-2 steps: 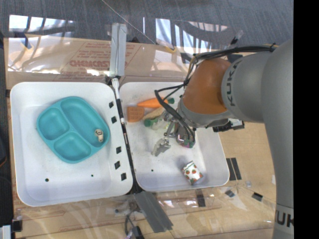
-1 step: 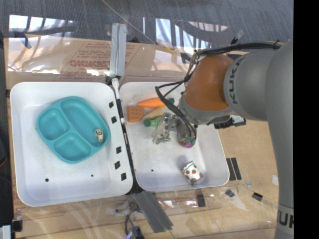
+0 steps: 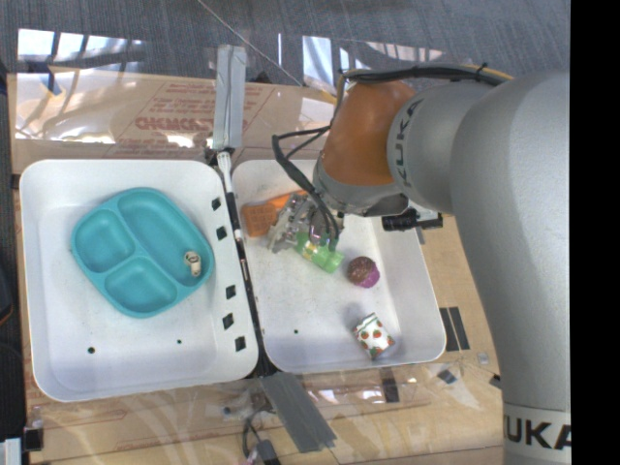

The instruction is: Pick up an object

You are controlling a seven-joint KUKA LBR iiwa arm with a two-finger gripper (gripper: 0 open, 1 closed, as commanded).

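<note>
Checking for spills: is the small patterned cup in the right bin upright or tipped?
Tipped: the cup lies on its side on the right bin floor.

The right bin (image 3: 417, 289) holds four loose objects. An orange object (image 3: 260, 215) lies toward ten o'clock of the bin floor, close to the wall shared with the other bin; its shape is partly hidden. A light green piece (image 3: 320, 254), oblong and lying flat, sits near the bin's middle, at about four o'clock from the orange one. Just beside it, at four o'clock, lies a small round dark purple object (image 3: 363, 271), apart from the green piece. Toward five o'clock of the bin, near the front wall, a small white cup (image 3: 373, 336) with red and green markings lies tipped on its side.
</note>
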